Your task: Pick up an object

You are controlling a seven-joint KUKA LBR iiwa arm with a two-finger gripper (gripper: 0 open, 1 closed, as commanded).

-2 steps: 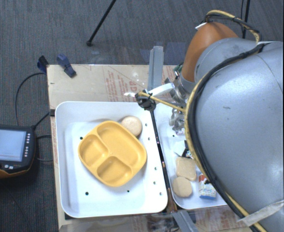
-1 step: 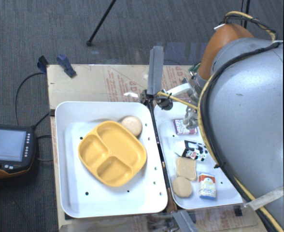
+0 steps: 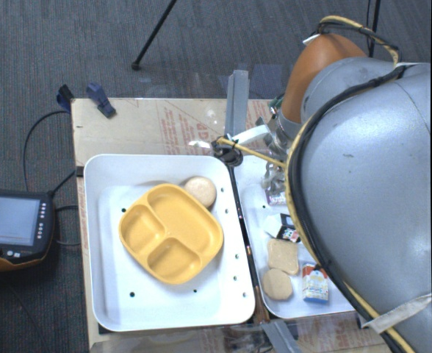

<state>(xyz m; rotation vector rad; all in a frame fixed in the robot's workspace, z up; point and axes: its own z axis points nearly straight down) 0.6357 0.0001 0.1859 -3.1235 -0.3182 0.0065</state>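
In the left bin (image 3: 106, 293) lies a yellow divided plate (image 3: 170, 232), and a round beige bun (image 3: 200, 191) rests against its far edge. The right bin (image 3: 254, 212) holds a tan toast slice (image 3: 283, 255), a round beige cookie (image 3: 278, 284), a small white, blue and red carton (image 3: 316, 285) and a small black and red packet (image 3: 288, 232). My gripper (image 3: 275, 184) reaches down into the far part of the right bin, over a small pale item that I cannot make out. The grey arm (image 3: 370, 197) hides the right half of that bin.
A teach pendant (image 3: 14, 226) lies on the floor to the left of the bench. A metal post (image 3: 236, 101) stands behind the divider between the bins. Cardboard (image 3: 150, 123) covers the bench behind the left bin.
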